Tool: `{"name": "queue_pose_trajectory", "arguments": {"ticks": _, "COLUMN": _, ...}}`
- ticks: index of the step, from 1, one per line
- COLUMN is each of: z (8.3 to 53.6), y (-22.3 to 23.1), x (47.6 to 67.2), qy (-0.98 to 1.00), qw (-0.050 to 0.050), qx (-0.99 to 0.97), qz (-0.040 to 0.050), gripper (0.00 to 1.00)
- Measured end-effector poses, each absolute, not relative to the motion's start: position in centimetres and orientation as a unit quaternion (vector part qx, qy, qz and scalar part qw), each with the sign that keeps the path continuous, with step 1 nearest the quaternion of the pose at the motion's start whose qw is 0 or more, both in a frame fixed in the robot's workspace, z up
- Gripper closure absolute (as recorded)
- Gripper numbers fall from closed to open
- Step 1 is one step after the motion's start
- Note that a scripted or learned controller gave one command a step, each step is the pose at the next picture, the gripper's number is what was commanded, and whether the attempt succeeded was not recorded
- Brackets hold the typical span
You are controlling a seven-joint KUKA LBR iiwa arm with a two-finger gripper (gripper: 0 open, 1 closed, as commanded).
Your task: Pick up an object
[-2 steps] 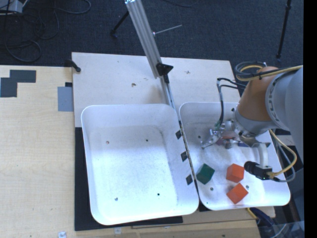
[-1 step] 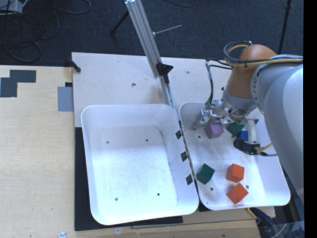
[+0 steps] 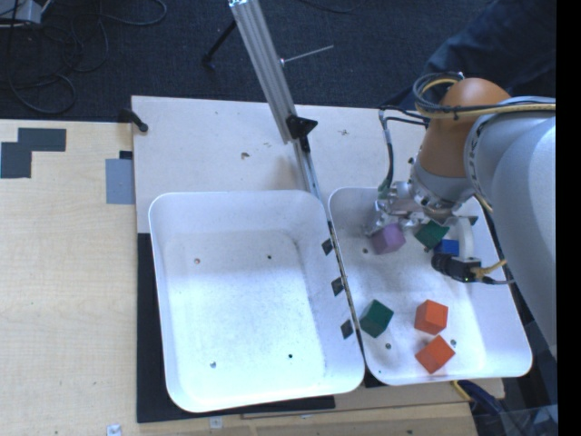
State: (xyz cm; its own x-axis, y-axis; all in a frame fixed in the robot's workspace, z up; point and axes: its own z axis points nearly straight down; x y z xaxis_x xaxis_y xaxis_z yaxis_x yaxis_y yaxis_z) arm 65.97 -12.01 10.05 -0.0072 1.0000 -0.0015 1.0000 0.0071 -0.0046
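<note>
Purple block (image 3: 389,238) lay under your pincer (image 3: 406,209) | finger state: cannot tell | lift not yet evident.

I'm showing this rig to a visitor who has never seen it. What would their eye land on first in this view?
Probably the big grey arm with its orange band, reaching in from the right over the right bin. Its gripper hangs at that bin's far end, right by a purple block and a green block. Nearer the camera in the same bin lie two orange blocks and another green block.
</note>
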Motion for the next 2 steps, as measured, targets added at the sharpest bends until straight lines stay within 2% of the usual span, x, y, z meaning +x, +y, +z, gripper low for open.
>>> {"name": "queue_pose_trajectory", "arguments": {"ticks": 1, "z": 19.5, "y": -2.0, "x": 64.7, "qy": -0.71, "qw": 0.0, "qx": -0.705, "qz": -0.0029, "gripper": 1.0}}
{"name": "queue_pose_trajectory", "arguments": {"ticks": 2, "z": 18.9, "y": 5.4, "x": 62.6, "qy": -0.709, "qw": 0.003, "qx": -0.705, "qz": 0.0009, "gripper": 1.0}}
